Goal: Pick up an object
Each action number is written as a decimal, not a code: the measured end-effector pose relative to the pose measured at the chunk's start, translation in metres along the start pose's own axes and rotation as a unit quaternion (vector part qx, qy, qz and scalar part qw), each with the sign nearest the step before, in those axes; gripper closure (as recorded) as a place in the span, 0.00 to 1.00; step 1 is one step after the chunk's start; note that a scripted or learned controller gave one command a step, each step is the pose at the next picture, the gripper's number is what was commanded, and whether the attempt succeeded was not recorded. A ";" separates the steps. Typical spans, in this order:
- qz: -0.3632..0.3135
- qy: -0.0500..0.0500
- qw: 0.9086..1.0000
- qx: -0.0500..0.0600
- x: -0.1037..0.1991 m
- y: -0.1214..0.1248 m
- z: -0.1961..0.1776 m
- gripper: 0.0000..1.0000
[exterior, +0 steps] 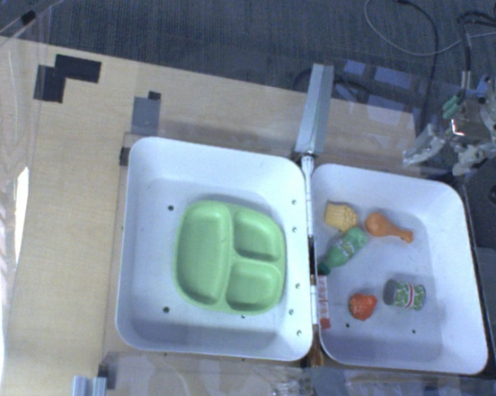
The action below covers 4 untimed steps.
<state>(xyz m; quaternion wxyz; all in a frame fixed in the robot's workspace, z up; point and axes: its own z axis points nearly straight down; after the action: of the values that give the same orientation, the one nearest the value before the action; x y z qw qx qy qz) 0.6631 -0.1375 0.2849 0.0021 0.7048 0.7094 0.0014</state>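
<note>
Two-finger gripper above far rim of right white bin — fingers spread open, nothing between them. Nearest target: orange drumstick-shaped toy in bin. Better descend vertical, centre fingers across narrow neck — close late.

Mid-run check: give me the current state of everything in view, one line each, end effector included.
End effector: open, holding nothing, hovering above the right bin's far rim.
Green divided tray: flat in the left bin, compartments bare.
Green bottle: lying on its side in the right bin.
Can: lying on its side.
Corn cob: lying flat.
Orange drumstick: lying flat.
Red item: resting on the bin floor.
</note>
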 end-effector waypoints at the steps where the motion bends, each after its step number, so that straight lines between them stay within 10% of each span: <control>1: 0.012 0.000 1.000 0.001 0.018 -0.060 0.098 0.00; 3: -0.037 0.000 0.999 0.006 0.019 0.004 0.198 0.00; 4: -0.033 0.000 0.999 -0.002 0.015 -0.056 0.196 0.00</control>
<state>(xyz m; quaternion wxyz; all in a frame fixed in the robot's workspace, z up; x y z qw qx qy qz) 0.6079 -0.1229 0.0888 0.0034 0.6809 0.7324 0.0027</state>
